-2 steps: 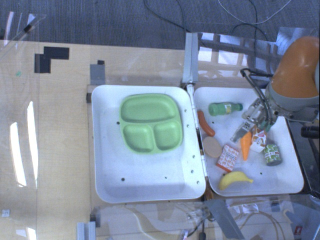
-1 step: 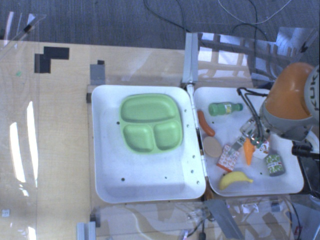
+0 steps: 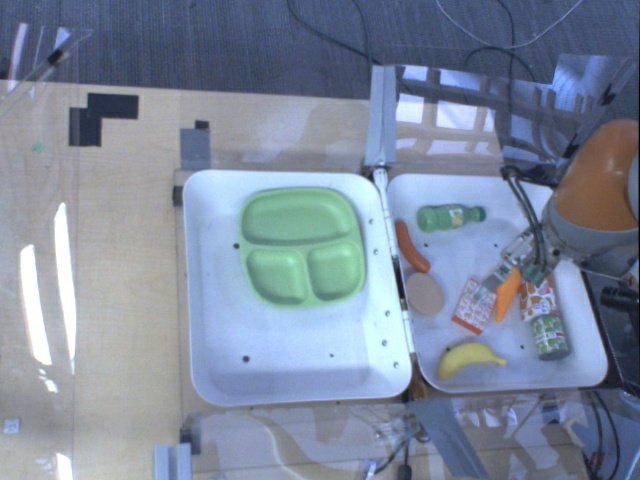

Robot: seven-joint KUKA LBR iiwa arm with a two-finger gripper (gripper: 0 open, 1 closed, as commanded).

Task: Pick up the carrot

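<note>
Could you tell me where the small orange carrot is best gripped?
Probably across the middle of the small orange carrot, coming from above. It lies flat and slanted, thin across, between an orange-and-white carton and a printed packet, so closing across its width looks tight.

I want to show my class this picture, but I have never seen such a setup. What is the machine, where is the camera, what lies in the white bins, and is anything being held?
One camera looks down at a slant on a bench with two white bins. The grey and orange shape at right is a robot arm; its gripper hangs just over the carrot it must pick up. Whether it grips the carrot cannot be told. The left bin holds a green tray. The right bin holds a green bottle, sausage, round tan disc, carton, banana and small can.
</note>
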